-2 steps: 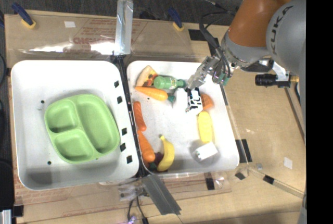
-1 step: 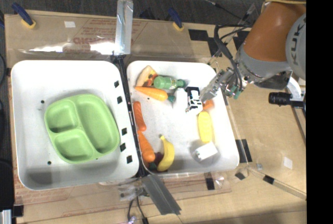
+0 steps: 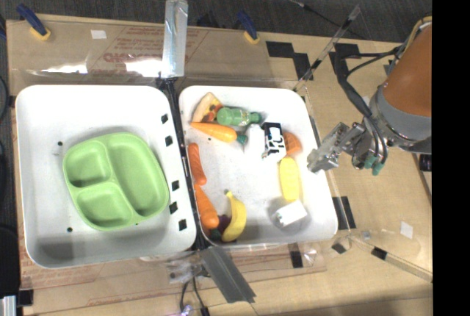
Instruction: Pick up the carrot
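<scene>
The carrot [image 3: 214, 132], orange and tapered, lies across the back left part of the right bin [image 3: 317, 182], just below a green bottle [image 3: 233, 116] and a pizza slice [image 3: 205, 104]. My gripper [image 3: 325, 153] hangs outside that bin, over the bench just right of its right rim and well to the right of the carrot. Its fingers stand open with nothing between them.
The right bin also holds two orange-red sticks [image 3: 195, 163] along its left wall, a banana [image 3: 235, 217], a yellow piece [image 3: 289, 178], a white block [image 3: 289, 214] and a black-and-white item [image 3: 272, 139]. A green divided plate [image 3: 115, 179] sits in the left bin [image 3: 29, 160].
</scene>
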`<state>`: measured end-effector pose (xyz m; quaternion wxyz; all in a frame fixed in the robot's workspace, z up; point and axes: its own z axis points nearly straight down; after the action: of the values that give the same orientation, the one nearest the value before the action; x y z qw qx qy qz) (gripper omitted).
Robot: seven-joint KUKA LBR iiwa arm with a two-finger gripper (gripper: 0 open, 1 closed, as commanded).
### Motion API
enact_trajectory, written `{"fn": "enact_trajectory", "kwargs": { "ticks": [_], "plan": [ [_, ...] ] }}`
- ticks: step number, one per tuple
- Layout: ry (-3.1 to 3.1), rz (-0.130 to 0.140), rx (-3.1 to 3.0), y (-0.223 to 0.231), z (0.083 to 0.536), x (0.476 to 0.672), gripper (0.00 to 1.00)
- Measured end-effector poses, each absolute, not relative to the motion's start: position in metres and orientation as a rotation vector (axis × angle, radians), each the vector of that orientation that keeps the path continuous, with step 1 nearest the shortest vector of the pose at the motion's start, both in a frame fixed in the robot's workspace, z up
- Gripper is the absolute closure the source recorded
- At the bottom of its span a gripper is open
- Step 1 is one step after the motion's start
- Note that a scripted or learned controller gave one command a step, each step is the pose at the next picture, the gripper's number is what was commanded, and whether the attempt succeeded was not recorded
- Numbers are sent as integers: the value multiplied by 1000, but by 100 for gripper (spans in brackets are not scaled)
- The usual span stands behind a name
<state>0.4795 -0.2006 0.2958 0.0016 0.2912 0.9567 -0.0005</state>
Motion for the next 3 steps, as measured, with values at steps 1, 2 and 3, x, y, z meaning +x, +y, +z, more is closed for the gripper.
{"fn": "enact_trajectory", "kwargs": {
  "ticks": [1, 2, 3],
  "plan": [
    [3112, -3, 404, -208, 320, 478, 100],
    [3143, 1, -72, -209, 251, 477, 100],
    [3139, -2, -78, -209, 262, 479, 100]
  ]
}}
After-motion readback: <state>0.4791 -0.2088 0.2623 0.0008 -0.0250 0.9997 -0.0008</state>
